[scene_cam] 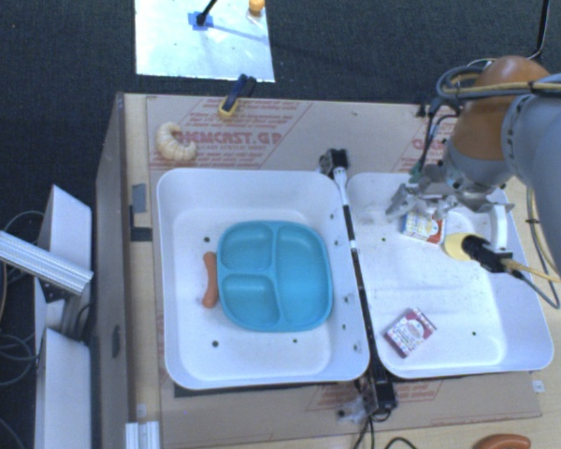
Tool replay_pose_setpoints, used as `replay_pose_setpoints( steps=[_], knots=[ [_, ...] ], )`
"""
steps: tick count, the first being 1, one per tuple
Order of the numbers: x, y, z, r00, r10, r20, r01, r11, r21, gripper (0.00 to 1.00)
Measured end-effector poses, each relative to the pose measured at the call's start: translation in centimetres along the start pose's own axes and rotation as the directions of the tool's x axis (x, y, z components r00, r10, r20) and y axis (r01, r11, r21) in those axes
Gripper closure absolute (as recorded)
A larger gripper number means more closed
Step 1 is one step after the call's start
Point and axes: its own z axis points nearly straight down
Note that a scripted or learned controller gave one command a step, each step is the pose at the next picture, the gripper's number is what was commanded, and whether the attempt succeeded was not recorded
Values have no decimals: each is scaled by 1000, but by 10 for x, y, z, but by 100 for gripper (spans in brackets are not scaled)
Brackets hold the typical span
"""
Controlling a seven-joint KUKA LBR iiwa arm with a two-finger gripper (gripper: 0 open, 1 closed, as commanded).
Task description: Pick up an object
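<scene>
My gripper (pixel 419 202) hangs low over a small packet (pixel 423 227) at the back of the right bin (pixel 449 288).
The small packet, white with orange and blue print, lies on the bin floor just under my gripper; I cannot tell whether the gripper is wide, narrow or gripping it. A round yellow thing (pixel 458 246) lies just beside it, and a red packet (pixel 409 331) lies well apart near the front. In the left bin (pixel 192 204) a blue divided plate (pixel 273 274) lies with an orange sausage (pixel 209 279) close alongside.
</scene>
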Motion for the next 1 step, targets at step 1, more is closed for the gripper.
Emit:
replay_pose_setpoints(
  steps=[1],
  knots=[
    [7, 17, 10, 1000, -1, 0, 1, 1000, 0, 0]
  ],
)
